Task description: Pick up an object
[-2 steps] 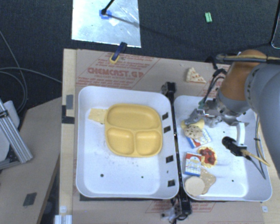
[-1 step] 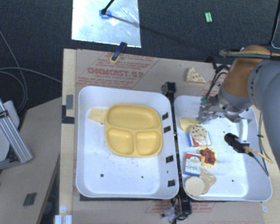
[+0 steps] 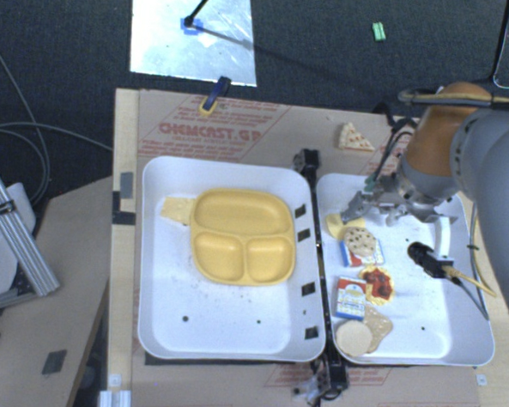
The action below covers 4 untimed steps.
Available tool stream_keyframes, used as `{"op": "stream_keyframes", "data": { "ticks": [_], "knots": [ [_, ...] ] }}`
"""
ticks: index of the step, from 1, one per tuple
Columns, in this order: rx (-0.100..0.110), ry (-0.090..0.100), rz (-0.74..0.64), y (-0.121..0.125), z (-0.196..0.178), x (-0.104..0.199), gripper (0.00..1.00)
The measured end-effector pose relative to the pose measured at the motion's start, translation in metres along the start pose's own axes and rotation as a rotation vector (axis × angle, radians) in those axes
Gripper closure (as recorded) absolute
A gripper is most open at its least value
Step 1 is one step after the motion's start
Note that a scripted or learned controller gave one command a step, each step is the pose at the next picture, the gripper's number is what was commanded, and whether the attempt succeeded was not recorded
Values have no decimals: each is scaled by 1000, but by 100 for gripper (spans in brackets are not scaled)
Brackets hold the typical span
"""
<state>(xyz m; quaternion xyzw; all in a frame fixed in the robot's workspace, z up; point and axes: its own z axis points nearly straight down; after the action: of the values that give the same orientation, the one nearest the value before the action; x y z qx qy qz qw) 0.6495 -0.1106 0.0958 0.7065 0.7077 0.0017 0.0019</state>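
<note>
My gripper hangs over the upper left part of the right bin, open, with nothing between its fingers. Just below and left of it lie a small yellow piece and a cookie-printed card. Further down the bin's left side lie a red and yellow toy food piece, a small red and white box, a round cracker and a pale tan piece.
The left bin bears a yellow divided plate, with a pale yellow slice at the plate's left. A toy pizza slice and a blue and yellow tool lie on the cardboard behind the bins.
</note>
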Motion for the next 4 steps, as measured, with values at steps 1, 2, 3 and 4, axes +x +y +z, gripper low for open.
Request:
{"op": "stream_keyframes", "data": {
  "ticks": [1,2,3,4],
  "knots": [
    [5,1,-4,-10,11,28,0],
    [-1,-1,-4,21,10,8,0],
    [4,0,-5,1,11,26,0],
    [0,0,-6,3,-1,26,100]
  ]
}}
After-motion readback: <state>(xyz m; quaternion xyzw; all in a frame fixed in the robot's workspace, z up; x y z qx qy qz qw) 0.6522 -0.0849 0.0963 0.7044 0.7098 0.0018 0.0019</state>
